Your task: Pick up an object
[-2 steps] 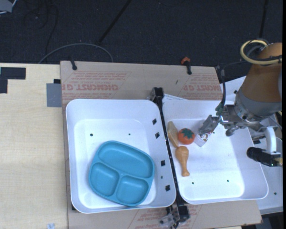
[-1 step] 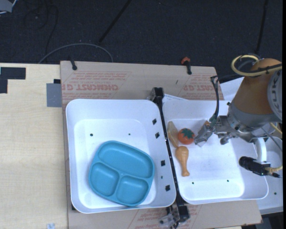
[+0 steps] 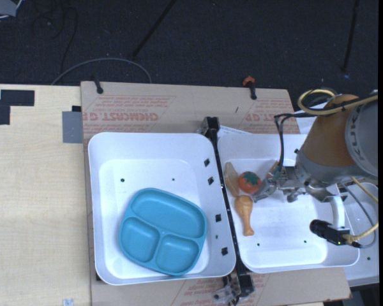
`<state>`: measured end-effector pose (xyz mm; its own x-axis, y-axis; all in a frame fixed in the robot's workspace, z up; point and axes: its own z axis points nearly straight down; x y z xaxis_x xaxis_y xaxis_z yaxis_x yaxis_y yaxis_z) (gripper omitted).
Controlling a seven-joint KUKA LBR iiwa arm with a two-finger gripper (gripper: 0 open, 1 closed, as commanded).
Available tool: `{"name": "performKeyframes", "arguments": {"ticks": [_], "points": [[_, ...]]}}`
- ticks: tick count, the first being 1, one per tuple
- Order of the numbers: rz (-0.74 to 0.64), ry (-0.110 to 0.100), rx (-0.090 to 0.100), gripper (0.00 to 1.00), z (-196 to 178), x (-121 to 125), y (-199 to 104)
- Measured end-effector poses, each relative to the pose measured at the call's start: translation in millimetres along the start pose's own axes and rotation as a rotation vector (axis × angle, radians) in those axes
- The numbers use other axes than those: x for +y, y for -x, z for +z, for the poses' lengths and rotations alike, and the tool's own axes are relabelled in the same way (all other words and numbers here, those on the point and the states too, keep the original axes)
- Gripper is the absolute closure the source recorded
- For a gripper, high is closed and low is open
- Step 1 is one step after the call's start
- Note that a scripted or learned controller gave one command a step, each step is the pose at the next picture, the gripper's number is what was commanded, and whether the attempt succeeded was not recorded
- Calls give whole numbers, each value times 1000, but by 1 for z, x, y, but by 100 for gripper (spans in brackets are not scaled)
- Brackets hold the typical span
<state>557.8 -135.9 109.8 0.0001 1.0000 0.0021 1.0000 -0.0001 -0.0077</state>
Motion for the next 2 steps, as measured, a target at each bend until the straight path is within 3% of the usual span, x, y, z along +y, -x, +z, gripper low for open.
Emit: {"name": "performKeyframes", "arguments": {"ticks": [1, 2], "points": [[1, 3, -1, 0, 23, 0, -1], [5, 4, -1, 100, 12, 0, 0]]}}
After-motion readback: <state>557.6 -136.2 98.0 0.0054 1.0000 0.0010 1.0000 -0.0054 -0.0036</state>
